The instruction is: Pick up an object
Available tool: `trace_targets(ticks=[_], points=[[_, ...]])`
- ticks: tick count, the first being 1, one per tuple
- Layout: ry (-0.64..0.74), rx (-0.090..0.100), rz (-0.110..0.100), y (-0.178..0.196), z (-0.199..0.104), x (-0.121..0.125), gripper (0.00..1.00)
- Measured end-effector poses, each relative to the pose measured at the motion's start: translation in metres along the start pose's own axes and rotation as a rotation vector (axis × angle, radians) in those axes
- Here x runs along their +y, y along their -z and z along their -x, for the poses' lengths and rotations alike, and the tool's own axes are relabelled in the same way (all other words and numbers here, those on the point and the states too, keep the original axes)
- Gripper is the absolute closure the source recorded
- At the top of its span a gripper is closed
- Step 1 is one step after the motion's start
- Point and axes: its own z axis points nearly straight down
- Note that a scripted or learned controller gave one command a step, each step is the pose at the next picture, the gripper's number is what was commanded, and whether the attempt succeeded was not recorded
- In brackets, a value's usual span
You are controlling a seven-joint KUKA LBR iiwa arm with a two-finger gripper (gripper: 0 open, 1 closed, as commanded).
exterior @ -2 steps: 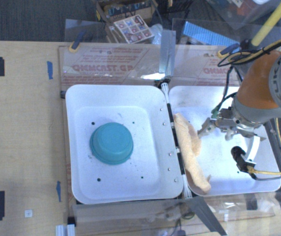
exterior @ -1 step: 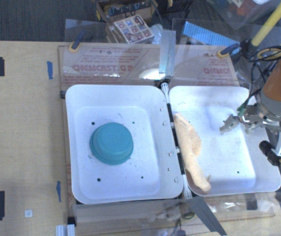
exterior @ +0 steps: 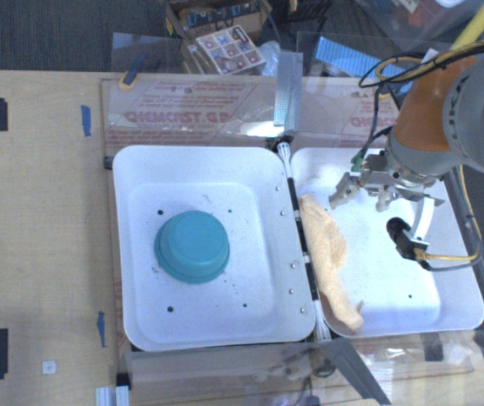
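Arm (exterior: pixel 472 117) in from the right, orange band (exterior: pixel 424 112) over R bin's far right corner. Gripper (exterior: pixel 379 213) sits above R bin (exterior: pixel 453 303), far half, roughly mid-width. Fingers (exterior: pixel 341 191) spread wide: one points toward the bin's left edge, the other toward its right edge. Released, nothing between them that I can see. I read it as clear of the bin floor, but height is hard to judge from this slant.

Candidates for the pick, two:
- Tan piece (exterior: pixel 327 260): long, soft-looking, lying flat along R bin's left edge. Runs from about mid-edge down to the near left corner, near end curling a bit inward. Left finger tip is near its far end but apart from it, no contact.
- Bowl (exterior: pixel 193 245): teal, round, upside down, in L bin (exterior: pixel 132 176). Sits a little left of that bin's centre, well apart from all four walls and from the gripper.

Small dark specks on L bin floor around the bowl; can't tell if dirt or holes.

Bins sit side by side, touching along the shared middle edge, on the bench (exterior: pixel 39 252). Bench surface left of L bin is pale wood w/ black corner marks and bits of blue tape.
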Motion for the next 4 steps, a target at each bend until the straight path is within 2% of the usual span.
trace_targets(ticks=[1,2,3,4], points=[[0.052,-0.001,0.001,0.023,0.045,0.015,0.0],[0.064,-0.001,0.005,-0.038,0.001,-0.02,0.0],[0.158,-0.001,0.0,0.066,0.052,-0.016,0.0],[0.188,0.001,-0.003,0.089,0.044,-0.053,0.0]])
